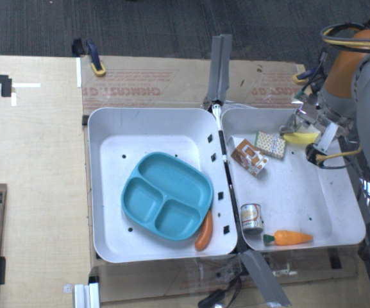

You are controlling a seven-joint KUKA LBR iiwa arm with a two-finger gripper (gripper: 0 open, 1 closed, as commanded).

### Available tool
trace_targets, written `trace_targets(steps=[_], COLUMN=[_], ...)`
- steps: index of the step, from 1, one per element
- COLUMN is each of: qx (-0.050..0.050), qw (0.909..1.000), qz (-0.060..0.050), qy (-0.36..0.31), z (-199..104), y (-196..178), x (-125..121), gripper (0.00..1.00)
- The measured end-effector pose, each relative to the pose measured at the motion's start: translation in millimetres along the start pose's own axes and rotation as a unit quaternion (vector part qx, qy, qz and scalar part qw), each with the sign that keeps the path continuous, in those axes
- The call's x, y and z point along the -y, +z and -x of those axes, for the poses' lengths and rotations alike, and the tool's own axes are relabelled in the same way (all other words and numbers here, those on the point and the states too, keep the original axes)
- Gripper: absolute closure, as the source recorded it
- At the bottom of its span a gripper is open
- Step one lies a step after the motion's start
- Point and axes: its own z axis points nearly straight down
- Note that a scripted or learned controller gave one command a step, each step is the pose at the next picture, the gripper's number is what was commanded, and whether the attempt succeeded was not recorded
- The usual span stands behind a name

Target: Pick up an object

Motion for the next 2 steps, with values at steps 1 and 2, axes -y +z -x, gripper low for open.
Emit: trace_targets(steps=[1,2], qx=[0.0,-0.004], qw=[0.9989,0.9963], qz=[-0.001,-0.004], qy=[-0.046,-0.086], z=[-0.6,3.2], y=[0.3,0.1], x=[-2.2,-6.4], gripper=[0.0,0.0])
